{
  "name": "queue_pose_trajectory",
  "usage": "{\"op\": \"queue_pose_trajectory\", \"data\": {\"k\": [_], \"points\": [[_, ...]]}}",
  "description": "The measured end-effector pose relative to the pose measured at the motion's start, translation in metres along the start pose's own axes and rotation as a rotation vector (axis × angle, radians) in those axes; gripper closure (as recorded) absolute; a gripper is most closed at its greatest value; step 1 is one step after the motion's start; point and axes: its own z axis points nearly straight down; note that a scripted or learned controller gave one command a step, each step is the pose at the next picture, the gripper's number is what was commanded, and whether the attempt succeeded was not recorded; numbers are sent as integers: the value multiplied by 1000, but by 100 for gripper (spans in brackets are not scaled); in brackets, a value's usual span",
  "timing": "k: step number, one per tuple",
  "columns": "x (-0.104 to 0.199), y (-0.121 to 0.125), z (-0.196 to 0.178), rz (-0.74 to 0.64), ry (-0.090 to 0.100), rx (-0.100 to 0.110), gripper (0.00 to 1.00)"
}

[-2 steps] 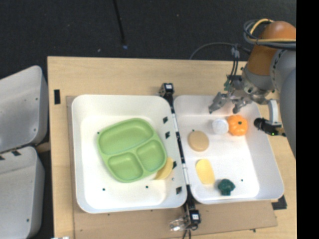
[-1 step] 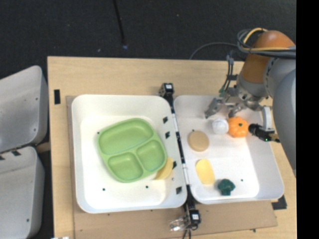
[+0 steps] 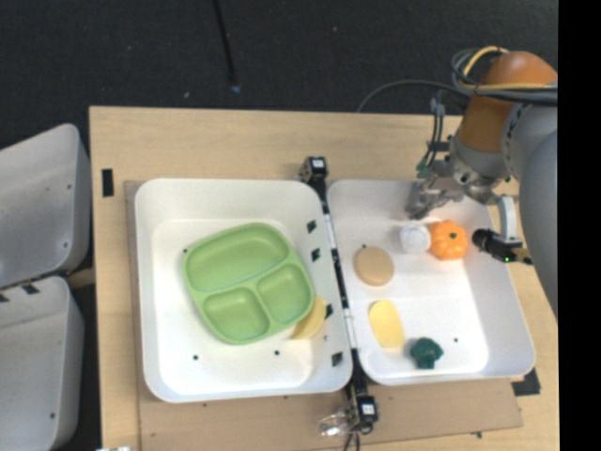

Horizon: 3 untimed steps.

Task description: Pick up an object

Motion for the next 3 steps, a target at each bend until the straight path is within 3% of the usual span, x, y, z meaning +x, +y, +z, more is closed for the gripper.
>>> {"op": "queue_pose_trajectory", "data": {"k": [2, 3], "points": [[-2, 5, -130, 3, 3, -3, 100], [-3, 6, -131, 1, 3, 3, 100]]}}
